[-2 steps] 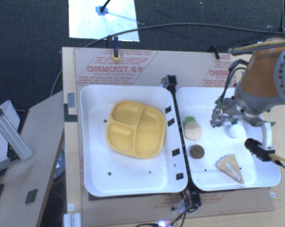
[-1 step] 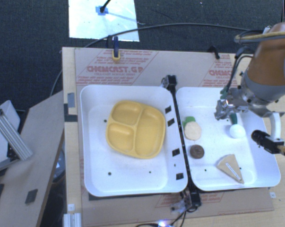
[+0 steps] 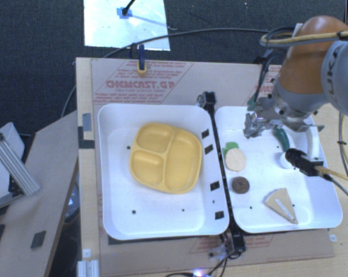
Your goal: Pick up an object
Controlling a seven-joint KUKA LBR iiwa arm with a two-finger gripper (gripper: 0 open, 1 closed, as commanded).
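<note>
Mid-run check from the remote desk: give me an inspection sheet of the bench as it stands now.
Surface: two shallow white bins side by side, left bin and right bin, on a printed board.
Job's things: round tan disc, small green piece touching its top edge, small brown round piece, tan wedge, all in the right bin.
Clutter: yellow three-compartment plastic plate in the left bin.
Grippers: tool above the right bin's back, apart from the pieces; nothing seen between its fingers.
Cables: black cable across the dark floor behind; yellow cable over the arm.
Surroundings: dark carpet, pale sheet on it.
</note>
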